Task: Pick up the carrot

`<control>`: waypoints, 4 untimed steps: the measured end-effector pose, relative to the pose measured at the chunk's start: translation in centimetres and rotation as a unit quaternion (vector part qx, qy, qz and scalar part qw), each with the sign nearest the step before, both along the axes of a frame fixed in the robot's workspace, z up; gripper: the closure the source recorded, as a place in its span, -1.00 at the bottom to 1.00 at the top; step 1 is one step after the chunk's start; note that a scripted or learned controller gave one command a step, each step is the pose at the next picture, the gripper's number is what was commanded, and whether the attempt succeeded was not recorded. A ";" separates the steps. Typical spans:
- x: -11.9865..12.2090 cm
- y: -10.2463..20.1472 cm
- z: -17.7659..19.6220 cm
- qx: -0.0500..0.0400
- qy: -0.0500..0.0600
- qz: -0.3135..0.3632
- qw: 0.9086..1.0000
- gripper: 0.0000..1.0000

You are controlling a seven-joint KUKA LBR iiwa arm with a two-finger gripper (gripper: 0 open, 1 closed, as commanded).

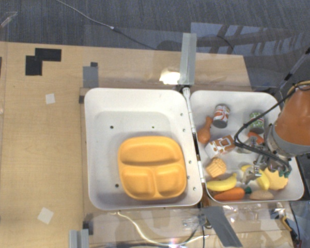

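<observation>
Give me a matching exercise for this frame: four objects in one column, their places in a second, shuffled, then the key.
Objects:
1. carrot
2. yellow tray
3. can
4. banana

Places:
A. far part of the right bin, towards its left side
B. in the left bin
C. along the near wall of the right bin
D. just behind the carrot, towards the bin's middle

Pairs: 1-C, 2-B, 3-A, 4-D
</observation>
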State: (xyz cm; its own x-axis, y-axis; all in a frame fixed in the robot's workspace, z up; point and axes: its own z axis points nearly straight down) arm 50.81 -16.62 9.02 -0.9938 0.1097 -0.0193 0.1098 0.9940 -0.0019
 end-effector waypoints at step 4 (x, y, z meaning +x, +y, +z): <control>-1.1 -1.7 20.5 -0.006 0.004 0.435 0.900 1.00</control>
